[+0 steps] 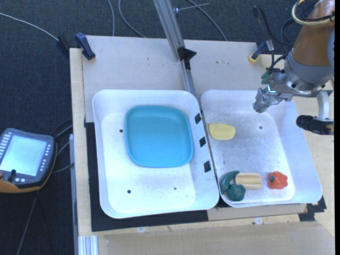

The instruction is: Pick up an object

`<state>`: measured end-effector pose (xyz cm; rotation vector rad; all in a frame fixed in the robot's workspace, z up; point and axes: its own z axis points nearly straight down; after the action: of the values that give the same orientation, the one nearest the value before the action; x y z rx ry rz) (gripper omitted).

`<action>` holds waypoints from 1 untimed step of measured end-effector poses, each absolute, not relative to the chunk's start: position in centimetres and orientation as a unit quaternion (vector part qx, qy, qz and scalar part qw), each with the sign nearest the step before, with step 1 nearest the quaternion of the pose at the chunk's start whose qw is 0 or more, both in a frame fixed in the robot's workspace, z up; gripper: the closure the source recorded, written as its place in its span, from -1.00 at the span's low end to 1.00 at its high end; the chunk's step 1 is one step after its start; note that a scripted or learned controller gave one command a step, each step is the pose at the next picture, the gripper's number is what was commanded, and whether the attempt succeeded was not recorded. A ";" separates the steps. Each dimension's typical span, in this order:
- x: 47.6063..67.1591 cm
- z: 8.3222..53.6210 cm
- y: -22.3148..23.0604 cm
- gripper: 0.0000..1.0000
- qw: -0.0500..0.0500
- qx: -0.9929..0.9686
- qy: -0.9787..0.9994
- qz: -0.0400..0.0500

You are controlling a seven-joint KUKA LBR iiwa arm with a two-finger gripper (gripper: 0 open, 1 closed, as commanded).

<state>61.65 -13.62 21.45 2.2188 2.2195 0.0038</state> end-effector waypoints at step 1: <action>61.4 21.1 -9.1 1.00 0.000 0.706 0.708 0.000</action>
<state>61.40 -9.05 21.08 2.2179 2.2255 0.0013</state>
